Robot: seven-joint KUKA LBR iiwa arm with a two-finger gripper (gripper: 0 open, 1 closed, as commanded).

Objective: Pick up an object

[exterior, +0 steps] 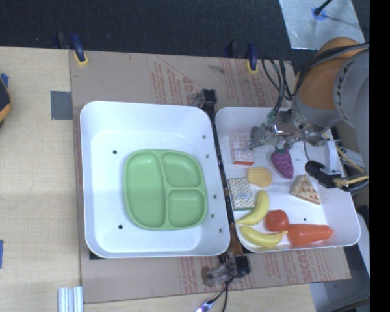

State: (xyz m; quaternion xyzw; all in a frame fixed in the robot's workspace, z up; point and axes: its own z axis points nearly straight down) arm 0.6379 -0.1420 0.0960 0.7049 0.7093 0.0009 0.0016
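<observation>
My gripper (271, 136) hangs over the back part of the right bin (351, 229), reaching in from the right below the arm's orange band. A purple bunch of grapes (283, 164) lies just in front of it, close to its tip. To its left lies a small pink and white carton (242, 149). A yellow corn piece (260, 176) sits further forward. I see nothing clearly held.
The right bin also holds a pizza wedge (305, 190), a patterned packet (240, 192), two bananas (257, 208), a tomato (277, 220) and a carrot (309, 234). The left bin (97, 129) holds a green divided plate (164, 188). Cables (331, 174) trail at the right bin's edge.
</observation>
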